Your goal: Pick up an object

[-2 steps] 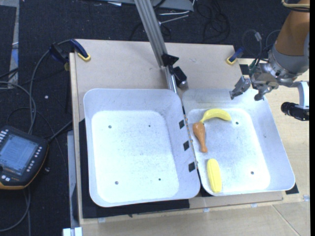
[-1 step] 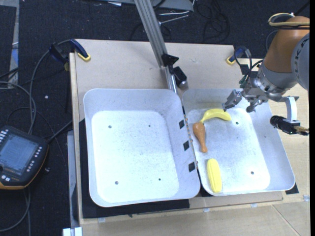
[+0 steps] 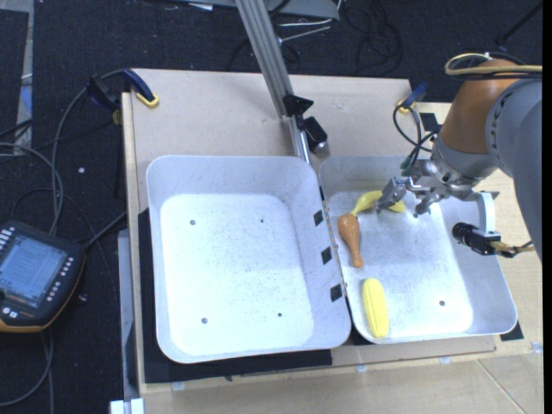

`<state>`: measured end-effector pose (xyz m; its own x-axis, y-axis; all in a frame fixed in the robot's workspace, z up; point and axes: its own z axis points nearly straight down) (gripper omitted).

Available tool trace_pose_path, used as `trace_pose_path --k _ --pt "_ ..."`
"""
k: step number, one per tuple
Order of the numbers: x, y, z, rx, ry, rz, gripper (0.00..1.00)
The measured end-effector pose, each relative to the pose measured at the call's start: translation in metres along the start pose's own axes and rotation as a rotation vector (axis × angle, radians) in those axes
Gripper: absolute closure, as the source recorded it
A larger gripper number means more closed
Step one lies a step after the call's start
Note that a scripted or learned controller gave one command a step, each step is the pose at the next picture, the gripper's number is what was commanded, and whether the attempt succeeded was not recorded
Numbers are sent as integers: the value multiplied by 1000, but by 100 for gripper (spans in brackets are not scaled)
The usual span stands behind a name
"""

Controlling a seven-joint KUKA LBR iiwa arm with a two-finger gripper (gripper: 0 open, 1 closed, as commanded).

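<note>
1. With the gripper (image 3: 404,190) low over the far end of the right bin (image 3: 448,274), touching or just above the yellow banana (image 3: 373,200); cannot tell whether closed or apart, nor whether anything is caught.
2. Likely risk: a glancing contact on the banana's curved end, sliding it toward the bin's far wall instead of lifting it.
3. Second risk: nudged sideways into the orange chicken leg (image 3: 349,235) lying just beside, toward the divider between bins, both then shifted out of reach.
4. Third risk: a shallow pinch on smooth plastic, slipping free on the way up.
5. Further off, near the front wall of the same bin: a yellow corn cob (image 3: 375,307), well apart from the gripper and unlikely to be disturbed.
6. Surface: two shallow white bins side by side on a pale wooden bench (image 3: 224,119); left bin (image 3: 233,257) speckled with dark dust.
7. Room: dark floor, loose cables, a slanted metal rail (image 3: 267,50) crossing from the top, a handheld control pad (image 3: 34,274) at the left, blue clamps at the bench corners.
</note>
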<state>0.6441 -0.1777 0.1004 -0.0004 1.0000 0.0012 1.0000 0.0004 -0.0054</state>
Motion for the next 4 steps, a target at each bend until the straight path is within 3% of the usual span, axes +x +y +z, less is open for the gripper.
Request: trace_pose_path --k 1,2,4 --pt "0 0 5 -5 -1 0 0" --pt "0 1 -6 -7 -2 -1 100" --pt "-5 -2 -116 -10 -2 0 100"
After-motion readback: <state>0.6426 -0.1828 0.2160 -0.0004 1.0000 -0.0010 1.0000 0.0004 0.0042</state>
